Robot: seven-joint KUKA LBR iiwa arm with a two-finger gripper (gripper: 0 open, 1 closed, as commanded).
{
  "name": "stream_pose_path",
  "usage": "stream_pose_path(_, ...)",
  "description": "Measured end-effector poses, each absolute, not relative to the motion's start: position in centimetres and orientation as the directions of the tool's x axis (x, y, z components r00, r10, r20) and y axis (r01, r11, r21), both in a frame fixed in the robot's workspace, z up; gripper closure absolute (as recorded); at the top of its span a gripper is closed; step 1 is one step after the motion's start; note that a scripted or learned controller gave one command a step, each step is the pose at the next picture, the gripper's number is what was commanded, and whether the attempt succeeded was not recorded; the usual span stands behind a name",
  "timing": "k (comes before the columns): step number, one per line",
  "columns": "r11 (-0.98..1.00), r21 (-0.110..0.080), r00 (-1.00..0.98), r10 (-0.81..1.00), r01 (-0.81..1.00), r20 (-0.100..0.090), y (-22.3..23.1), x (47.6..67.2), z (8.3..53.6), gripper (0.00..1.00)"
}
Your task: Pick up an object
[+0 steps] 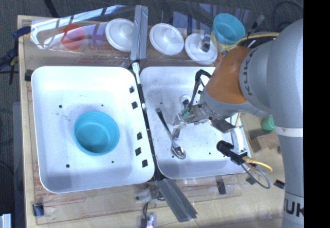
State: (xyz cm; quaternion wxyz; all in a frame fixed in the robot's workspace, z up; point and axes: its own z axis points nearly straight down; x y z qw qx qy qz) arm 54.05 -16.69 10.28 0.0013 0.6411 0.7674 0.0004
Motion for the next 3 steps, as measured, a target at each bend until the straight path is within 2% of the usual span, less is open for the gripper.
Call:
stream_pose_path(1, 0.178, 0.002, -0.178, 0.984, 0.984, -0.002, -16.7, 54.0, 10.3, 0.0)
stream_pose_path(2, 0.262, 0.003, -0.262, 0.965, 0.965, -0.003, -13.8, 55.6, 9.2, 0.0)
stream_pose_path(3, 0.142, 0.001, -0.142, 0.99, 0.99, -0.017, -11.9, 58.7, 9.4, 0.0)
